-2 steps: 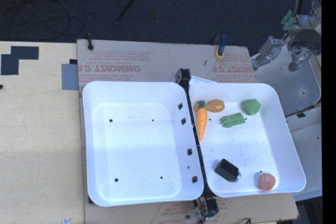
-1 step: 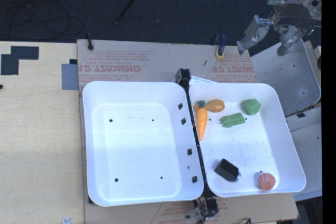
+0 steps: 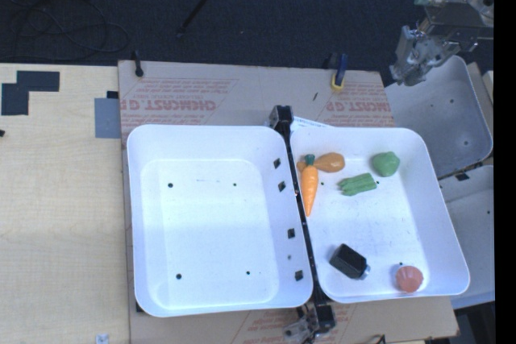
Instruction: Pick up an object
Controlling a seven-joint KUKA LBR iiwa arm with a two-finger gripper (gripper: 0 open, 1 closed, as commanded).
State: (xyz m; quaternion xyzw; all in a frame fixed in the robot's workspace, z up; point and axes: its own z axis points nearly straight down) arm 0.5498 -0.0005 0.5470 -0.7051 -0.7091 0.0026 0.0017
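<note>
The right bin (image 3: 439,197) holds an orange carrot (image 3: 309,188) by its left wall, an orange lump (image 3: 329,163) beside the carrot's top, a green pod (image 3: 357,184), a green round piece (image 3: 386,163), a black block (image 3: 349,262) and a reddish ball (image 3: 409,279). My gripper (image 3: 413,60) hangs high at the upper right, beyond the right bin's far edge and well above the objects. Nothing shows between its fingers.
The left bin (image 3: 145,173) lies beside the right one, with a black divider (image 3: 294,205) between them. Both rest on a cardboard sheet (image 3: 201,97). A grey metal plate (image 3: 459,109) sits at the right, under the gripper.
</note>
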